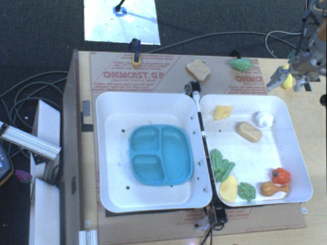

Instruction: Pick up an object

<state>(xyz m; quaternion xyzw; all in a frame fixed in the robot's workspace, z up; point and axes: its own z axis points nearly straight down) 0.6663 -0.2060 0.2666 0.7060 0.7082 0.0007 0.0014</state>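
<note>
Yellow shows between the end effector [294, 80] fingers at the frame's upper right, closed on a small yellow object [288, 81] above the desk, outside the right bin [295, 137]. The hold looks shallow, so the object may slip.

Background stuff: two white bins are set side by side on a brown printed cardboard sheet [153, 70], the left bin [110, 116] and the right bin [292, 137] touching along the middle. A blue divided plate [161, 154] is laid flat in the left one. A yellow-and-black clamp [136, 52] is fixed at the sheet's far edge. Beyond it, a shiny square panel [122, 14] with a small blue mark is laid on dark carpet [36, 24]. Dark cables [30, 83] are looped at the left, near a white box [46, 131] with an aluminium rail [30, 141] resting across it.
</note>
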